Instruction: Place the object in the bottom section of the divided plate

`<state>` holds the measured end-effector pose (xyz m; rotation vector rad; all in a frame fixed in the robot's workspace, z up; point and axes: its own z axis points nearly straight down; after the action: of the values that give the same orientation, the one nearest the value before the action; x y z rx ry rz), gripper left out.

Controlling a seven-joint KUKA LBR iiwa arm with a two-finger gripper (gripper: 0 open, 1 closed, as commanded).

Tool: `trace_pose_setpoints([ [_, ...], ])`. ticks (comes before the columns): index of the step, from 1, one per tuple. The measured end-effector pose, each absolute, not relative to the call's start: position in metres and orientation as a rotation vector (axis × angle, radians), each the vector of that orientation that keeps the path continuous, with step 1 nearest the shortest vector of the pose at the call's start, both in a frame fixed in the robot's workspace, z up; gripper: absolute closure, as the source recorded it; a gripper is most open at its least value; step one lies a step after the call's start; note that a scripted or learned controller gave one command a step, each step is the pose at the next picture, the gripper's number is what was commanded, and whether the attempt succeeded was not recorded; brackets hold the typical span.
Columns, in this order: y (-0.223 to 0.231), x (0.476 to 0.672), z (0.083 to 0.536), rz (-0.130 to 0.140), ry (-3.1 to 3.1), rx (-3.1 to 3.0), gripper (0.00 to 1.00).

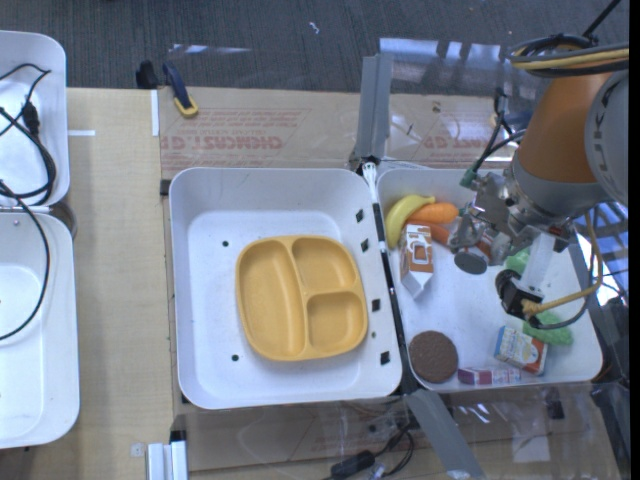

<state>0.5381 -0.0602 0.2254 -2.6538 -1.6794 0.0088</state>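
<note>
A yellow divided plate [272,298] lies in the left white bin [200,268], with one long section on its left and two smaller ones on its right. Nothing rests on the plate. My gripper [470,246] hangs low over the middle of the right bin [470,308], just right of a small white and orange carton [417,259]. A banana [404,216] and an orange carrot [438,211] lie at the bin's far left corner, close to the gripper. I see nothing held.
A round brown cookie [434,355], a pink and white packet [488,375], a small colourful box [520,348] and green items [549,332] lie along the right bin's near side. The arm's orange band [560,128] rises over the far right.
</note>
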Motion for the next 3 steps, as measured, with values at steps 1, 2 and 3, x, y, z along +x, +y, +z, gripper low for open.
trace_pose_setpoints([
  [1, -0.109, 0.592, 0.194, 0.009, -1.634, -2.682, 1.00],
  [2, -0.131, 0.580, 0.139, 0.008, -1.617, -2.691, 1.00],
  [3, -0.081, 0.595, 0.191, 0.003, -2.086, -2.350, 1.00],
])
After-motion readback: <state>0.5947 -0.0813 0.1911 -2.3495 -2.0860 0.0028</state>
